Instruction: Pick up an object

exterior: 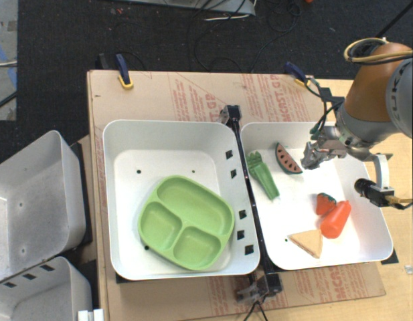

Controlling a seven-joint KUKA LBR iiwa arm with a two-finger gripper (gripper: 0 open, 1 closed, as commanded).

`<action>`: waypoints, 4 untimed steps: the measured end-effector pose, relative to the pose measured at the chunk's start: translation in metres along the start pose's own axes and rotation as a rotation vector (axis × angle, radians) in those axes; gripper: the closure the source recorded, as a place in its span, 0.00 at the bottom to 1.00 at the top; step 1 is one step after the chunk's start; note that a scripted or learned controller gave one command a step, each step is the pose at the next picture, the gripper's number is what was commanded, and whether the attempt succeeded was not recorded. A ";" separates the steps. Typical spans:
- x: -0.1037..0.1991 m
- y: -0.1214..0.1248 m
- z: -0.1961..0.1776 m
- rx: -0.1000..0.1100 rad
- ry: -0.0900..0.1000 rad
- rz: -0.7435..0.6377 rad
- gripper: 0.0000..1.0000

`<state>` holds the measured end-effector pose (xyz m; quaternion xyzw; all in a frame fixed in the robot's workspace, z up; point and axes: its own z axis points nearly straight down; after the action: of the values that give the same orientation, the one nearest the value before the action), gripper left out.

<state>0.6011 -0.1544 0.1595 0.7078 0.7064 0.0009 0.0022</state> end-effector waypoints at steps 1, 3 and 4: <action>-0.001 -0.003 -0.063 -0.001 0.000 -0.004 1.00; 0.057 -0.005 -0.098 0.006 0.004 -0.010 1.00; 0.114 -0.003 -0.101 0.005 0.002 -0.008 1.00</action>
<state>0.5976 -0.0401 0.2600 0.7048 0.7094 -0.0001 -0.0004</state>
